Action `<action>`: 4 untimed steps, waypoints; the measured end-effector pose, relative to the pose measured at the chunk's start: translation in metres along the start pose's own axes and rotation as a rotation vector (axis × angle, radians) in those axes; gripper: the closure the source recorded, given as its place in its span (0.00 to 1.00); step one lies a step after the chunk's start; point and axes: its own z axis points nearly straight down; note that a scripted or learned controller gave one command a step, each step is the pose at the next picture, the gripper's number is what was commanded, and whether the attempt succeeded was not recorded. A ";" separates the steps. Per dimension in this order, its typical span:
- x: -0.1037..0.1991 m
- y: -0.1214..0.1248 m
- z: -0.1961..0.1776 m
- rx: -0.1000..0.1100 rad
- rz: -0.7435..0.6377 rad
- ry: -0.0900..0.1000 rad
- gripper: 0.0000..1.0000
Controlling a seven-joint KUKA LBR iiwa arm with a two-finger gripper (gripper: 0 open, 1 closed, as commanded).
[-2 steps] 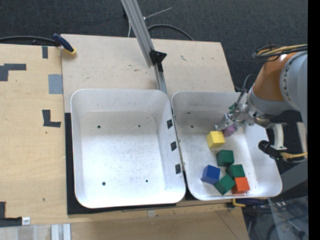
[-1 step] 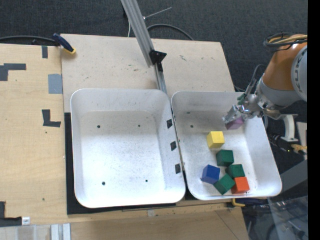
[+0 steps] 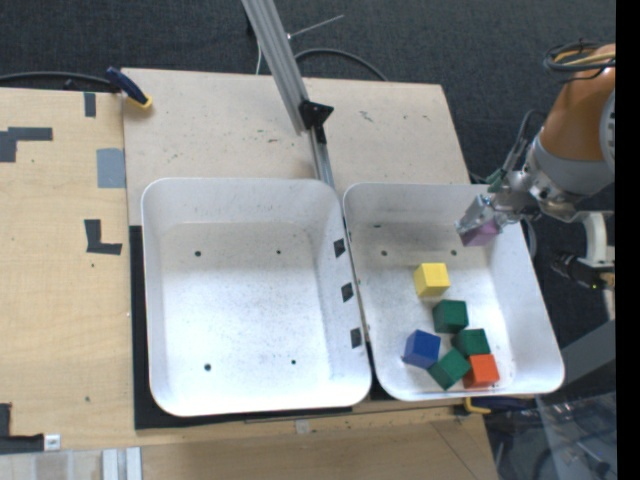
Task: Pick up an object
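My gripper (image 3: 478, 222) hangs over the far right side of the right bin (image 3: 392, 223), reaching in from the right. A small purple block (image 3: 484, 234) sits between its fingertips, and the fingers are closed on it. Lower in the same bin lie a yellow cube (image 3: 432, 278), a blue cube (image 3: 421, 348), an orange cube (image 3: 484, 370) and three green cubes (image 3: 450, 315), bunched toward the near right corner.
The left bin (image 3: 240, 288) stands beside the right one, sharing a raised middle rim. A slanted metal rail (image 3: 280, 48) runs down from the top to the gap between the bins. Cables lie on the dark floor behind the bench.
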 end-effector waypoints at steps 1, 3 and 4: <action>0.000 0.001 -0.053 -0.001 0.000 -0.001 1.00; 0.109 0.017 -0.045 0.006 -0.005 0.002 1.00; 0.161 0.029 -0.052 0.004 -0.006 0.003 1.00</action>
